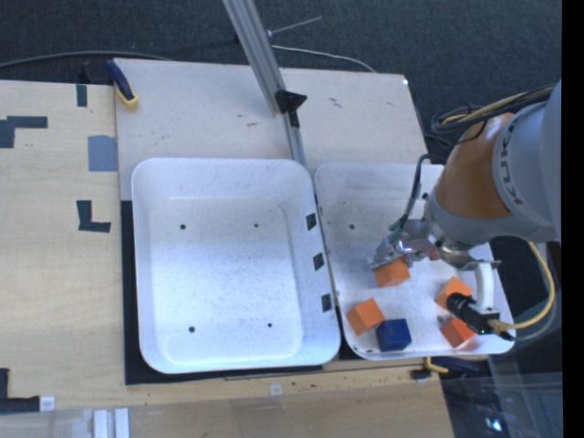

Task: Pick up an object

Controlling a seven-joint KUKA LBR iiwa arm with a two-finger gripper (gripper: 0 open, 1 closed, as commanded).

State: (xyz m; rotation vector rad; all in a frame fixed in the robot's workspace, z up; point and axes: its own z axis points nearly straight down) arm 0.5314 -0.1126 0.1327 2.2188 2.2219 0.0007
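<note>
Camera view
Bins: two shallow white bins side by side on the bench; the left bin [155, 245] and the right bin [342, 199] touch along their inner rims.
Left bin contents: bare white floor with dark specks and four small dots.
Right bin contents: five blocks, four orange and one blue.
Orange blocks, counted: one [392, 273] right under the gripper; one [366, 315] near the front rim; one [452, 293] toward the right edge, partly behind the wrist hardware; one [456, 333] at the front right corner.
Blue block: one [393, 335], at the front rim, just beside the front orange block and touching or nearly touching it.
Arm: one grey arm [525, 167] with an orange band, reaching in from the right over the right bin.
Gripper: the gripper [391, 255] is low over the middle of the right bin, directly at the top edge of the nearest orange block.
Fingers: cannot tell whether they are spread or closed; the metal tip is too small and cluttered, and no block is clearly seen between them.
Bench extras: one slanted metal rail [260, 53] running to the bins' junction; one blue and yellow tool [121, 82] at the upper left.
</note>
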